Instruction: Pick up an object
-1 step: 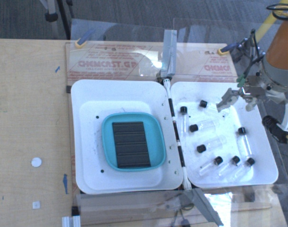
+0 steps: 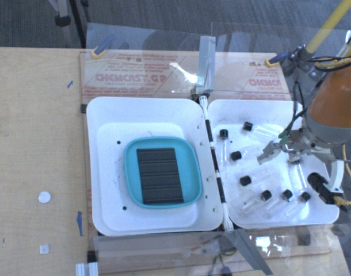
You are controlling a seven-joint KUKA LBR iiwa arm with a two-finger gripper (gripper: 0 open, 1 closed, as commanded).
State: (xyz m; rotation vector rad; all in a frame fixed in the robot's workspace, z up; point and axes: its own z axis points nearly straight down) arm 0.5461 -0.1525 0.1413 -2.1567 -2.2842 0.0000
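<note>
Vials [image 2: 262, 197] lie scattered in the right bin [image 2: 233, 211]; gripper [image 2: 279, 148] above them, fingers spread, holding nothing

one fixed camera above the bench [image 2: 31, 125], looking down at a slant. both white bins in frame side by side: left bin [image 2: 106, 119], right bin [image 2: 267, 111]. arm [image 2: 331, 105] enters from view right. mid-range, floor visible at top.

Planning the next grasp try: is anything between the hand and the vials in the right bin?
Nothing visible blocks it. The hand hangs over the right bin, with clear black-capped vials lying scattered and apart around and below it. The teal tray sits in the left bin, beyond the divider.
</note>
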